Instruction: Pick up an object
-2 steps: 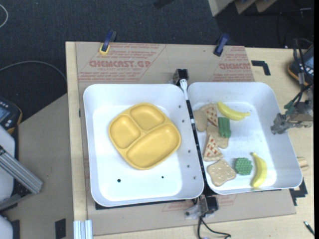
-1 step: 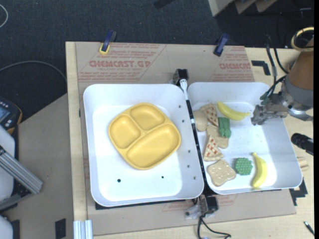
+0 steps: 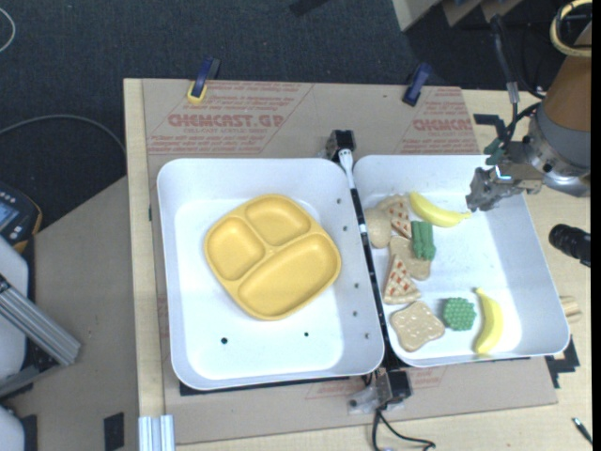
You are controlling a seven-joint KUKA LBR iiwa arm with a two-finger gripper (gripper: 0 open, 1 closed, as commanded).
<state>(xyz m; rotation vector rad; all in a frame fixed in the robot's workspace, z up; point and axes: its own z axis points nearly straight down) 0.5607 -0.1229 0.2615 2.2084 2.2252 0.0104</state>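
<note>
The tool hangs over the upper right part of the right bin, at the end of the grey arm that reaches in from the right. Whether it is open or closed I cannot tell — it shows as a small dark cluster, and nothing is seen gripped in it.

Just left of the tool lies a yellow banana, its right tip close beside the tool, though contact cannot be judged. Further left, against the bin's left wall, toy foods crowd together: a pale bread piece, a pizza slice, a green vegetable piece and, lower, a second pizza slice. Toward the near edge sit a slice of toast, a green broccoli-like piece and a second banana — these lie well apart from the tool.

The left bin holds a yellow divided plate with three compartments, tilted at a slant near the bin's middle. Both bins rest on a brown board on the counter, held by blue clamps at the far edge.
</note>
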